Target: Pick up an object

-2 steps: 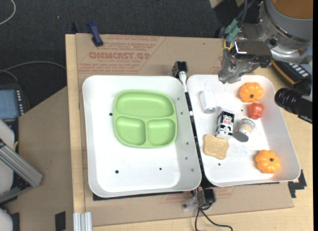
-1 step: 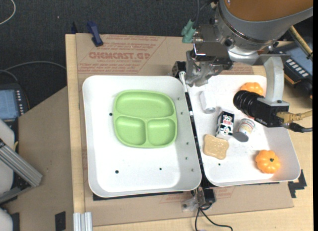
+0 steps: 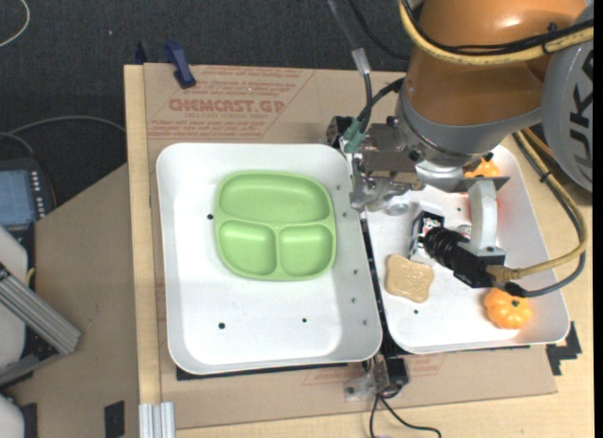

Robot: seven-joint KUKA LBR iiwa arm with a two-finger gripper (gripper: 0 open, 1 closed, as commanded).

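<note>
fingers (image 3: 375,191) over right bin (image 3: 452,344), cracker (image 3: 409,280) nearby

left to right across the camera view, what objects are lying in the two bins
green divided plate in the left bin → tan square cracker in the right bin → small orange pumpkin

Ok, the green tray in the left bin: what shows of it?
The green tray is a pale, matte, plastic-looking rounded rectangle with three compartments: one wide at the far side, two smaller nearer the camera. It lies flat, right way up, in the far half of the left bin, touching only the bin floor.
</note>
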